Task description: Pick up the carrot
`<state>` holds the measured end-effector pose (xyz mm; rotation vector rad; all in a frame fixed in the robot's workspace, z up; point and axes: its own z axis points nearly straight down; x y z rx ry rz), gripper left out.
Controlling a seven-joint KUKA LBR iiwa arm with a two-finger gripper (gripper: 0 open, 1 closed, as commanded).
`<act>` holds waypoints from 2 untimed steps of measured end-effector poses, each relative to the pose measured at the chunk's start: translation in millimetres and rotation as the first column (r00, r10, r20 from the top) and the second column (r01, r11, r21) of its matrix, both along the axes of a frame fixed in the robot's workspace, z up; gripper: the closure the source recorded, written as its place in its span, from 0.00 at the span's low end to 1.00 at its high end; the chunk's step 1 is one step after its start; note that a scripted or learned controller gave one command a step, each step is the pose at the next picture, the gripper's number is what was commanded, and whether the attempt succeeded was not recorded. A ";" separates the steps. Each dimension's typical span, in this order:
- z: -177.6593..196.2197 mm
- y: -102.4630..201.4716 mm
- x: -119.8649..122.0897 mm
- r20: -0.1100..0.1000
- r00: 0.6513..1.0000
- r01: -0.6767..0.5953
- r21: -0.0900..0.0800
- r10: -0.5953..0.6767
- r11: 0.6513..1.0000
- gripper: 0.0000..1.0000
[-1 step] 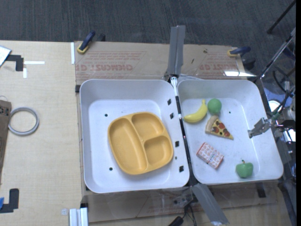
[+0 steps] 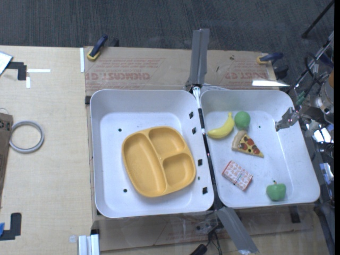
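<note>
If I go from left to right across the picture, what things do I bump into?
Tape roll → yellow plate → banana → pizza slice → green pepper → gripper at the right bin's edge.

**Red print on the cardboard, upside down**

The only lettering stands on the cardboard sheet (image 2: 175, 70) lying behind the two bins, up and to the left of the gripper (image 2: 287, 120). It is printed in red and appears inverted from this camera. One block of it sits far left of the gripper, above the left bin (image 2: 101, 158); a second, shorter block sits nearer, just above the right bin (image 2: 308, 169). The letters are too small and blurred to read with confidence. The pink packet (image 2: 237, 175), below and left of the gripper, bears a pattern but no legible words.
</note>
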<state>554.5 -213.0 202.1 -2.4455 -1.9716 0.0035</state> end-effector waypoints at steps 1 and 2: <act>129.8 -1.5 -29.3 -0.001 0.875 0.484 -0.002 -0.484 0.875 0.00; 238.3 -1.8 -43.8 -0.001 0.878 0.479 -0.003 -0.479 0.878 0.00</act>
